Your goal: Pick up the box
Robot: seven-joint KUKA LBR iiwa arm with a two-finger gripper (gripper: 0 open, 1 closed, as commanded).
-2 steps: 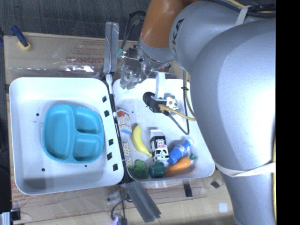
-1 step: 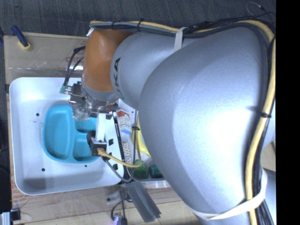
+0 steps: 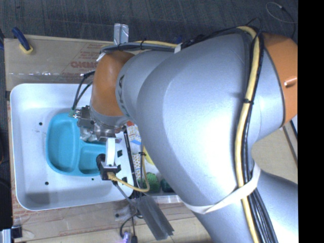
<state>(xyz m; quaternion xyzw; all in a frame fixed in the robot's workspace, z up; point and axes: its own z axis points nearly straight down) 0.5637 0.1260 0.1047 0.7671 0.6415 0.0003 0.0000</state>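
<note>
Looking down on the surface, we saw the grey arm (image 3: pixel 202 110) covering most of the scene, with its orange band (image 3: pixel 106 85) above the left white bin (image 3: pixel 25 110). The wrist hung over the right part of this bin, just beside a blue plastic dish (image 3: pixel 63 146) that lay on the bin floor. We could not tell whether the jaws were apart or together, because the wrist hardware hid them, and we saw nothing held there. The thing we took for the box (image 3: pixel 132 138) was a narrow carton with printing on it. It lay at the right side of the same bin, between the wrist and the big arm body, and most of it was hidden. A small green object (image 3: pixel 152 180) lay near it, lower in the view. In our judgement such a carton would be light and rather stiff, but its thin walls could bend in under a hard squeeze, and its printed skin could be a little slippery. We would take hold across its narrow width, near the middle of its length, so that it did not tip.
</note>
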